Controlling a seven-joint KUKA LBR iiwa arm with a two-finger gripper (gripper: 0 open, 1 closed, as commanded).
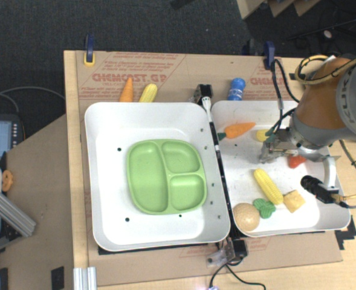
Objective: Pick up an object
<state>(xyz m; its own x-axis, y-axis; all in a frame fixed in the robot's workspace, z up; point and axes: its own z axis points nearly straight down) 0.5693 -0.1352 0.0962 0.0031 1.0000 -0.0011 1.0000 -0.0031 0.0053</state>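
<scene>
My gripper point(273, 150) hangs low over the upper middle of the right bin point(329, 225). An orange carrot point(239, 129) lies just left of it, and a small yellow piece point(262, 135) sits against its upper left side. A red piece point(296, 160) peeks out from under the wrist at the right. Below the gripper lie a yellow corn cob point(267, 185), a green leafy piece point(263, 208), a round tan ball point(246, 216) and a yellow cheese wedge point(293, 200). Nothing is visibly held.
The left bin point(105, 125) holds a green divided plate point(165, 175). On the bench behind the bins lie an orange piece point(126, 90), a yellow piece point(147, 92), a black clip point(203, 93) and a blue bottle point(236, 89).
</scene>
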